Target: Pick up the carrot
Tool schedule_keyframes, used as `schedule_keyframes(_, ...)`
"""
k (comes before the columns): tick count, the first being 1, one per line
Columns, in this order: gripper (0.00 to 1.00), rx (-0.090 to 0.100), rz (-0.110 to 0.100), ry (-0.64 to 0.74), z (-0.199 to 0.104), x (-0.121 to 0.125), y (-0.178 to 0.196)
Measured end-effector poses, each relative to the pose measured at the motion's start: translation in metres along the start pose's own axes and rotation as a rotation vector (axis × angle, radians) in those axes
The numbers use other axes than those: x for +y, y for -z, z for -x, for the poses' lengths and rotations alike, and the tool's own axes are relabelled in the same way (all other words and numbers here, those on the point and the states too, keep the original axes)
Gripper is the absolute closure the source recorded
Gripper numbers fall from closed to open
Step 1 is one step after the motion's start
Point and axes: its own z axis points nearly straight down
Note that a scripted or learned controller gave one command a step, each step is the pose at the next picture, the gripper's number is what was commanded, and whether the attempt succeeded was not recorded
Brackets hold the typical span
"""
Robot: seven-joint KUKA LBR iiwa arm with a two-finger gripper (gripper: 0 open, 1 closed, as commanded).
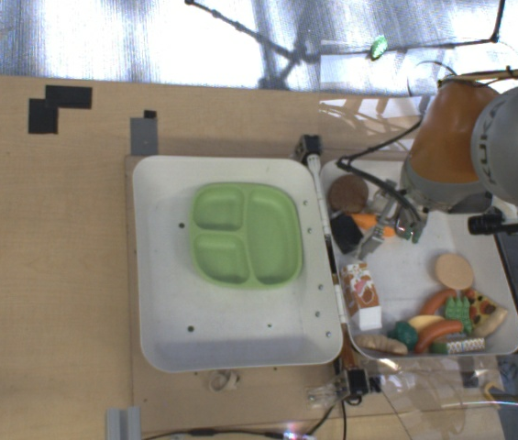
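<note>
On the left of the table (57, 246) we see bare wood with some black marks near the far edge. Next comes the left bin (167, 337), and a green plate (245, 234) with three compartments lies in the middle of it.

Past the rim between the two, we reach the right bin (506, 273). At its near-left side a small carton (362, 293) lies close by the bin wall, and a pale bread-like piece (384, 343) lies beyond it at the near corner. At the far-left corner we see a brown round thing (348, 192), and just beside it a dark block (346, 230).

The carrot (366, 220) lies between those two, touching or nearly touching the block. We see the hand (389, 223) right over the carrot's right end; an orange bit shows at its fingers, but we cannot tell whether they are wide, narrow or closed on it.

Further right, a tan disc (454, 269) lies well apart from the hand. At the near-right corner we see a heap of toy food: a sausage (435, 302), a green piece (458, 309), a pizza slice (488, 313). The arm (479, 149) comes in from the far right.
</note>
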Motion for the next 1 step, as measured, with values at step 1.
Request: schedule_keyframes(1, 1.0, -0.009, 0.003, 0.007, 0.0027, 0.0033, 0.0138)
